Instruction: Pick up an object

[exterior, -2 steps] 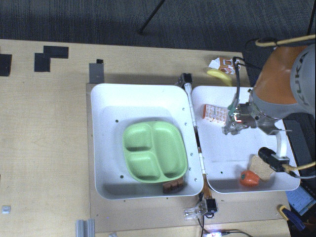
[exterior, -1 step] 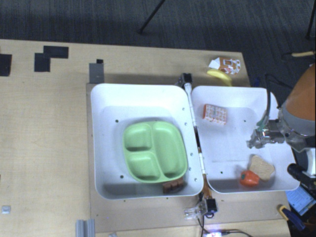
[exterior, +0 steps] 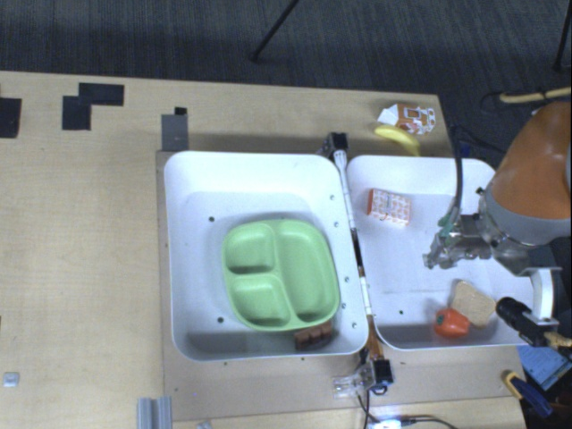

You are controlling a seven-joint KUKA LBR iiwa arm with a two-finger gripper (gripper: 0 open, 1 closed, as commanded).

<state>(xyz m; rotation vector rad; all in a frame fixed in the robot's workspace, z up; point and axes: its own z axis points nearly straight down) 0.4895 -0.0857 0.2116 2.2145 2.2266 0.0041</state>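
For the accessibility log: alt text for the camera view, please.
A grey arm's gripper hangs over the right white bin, above a red-orange toy, a tan bread-like piece and a small printed box. The left bin holds a green divided plate with a small brown item at its near edge.

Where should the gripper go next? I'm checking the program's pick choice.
Probably straight down and slightly toward the tan bread-slice toy: the gripper hangs over bare floor of the right white bin, and that toy lies nearest, beside the small red-orange pepper toy.
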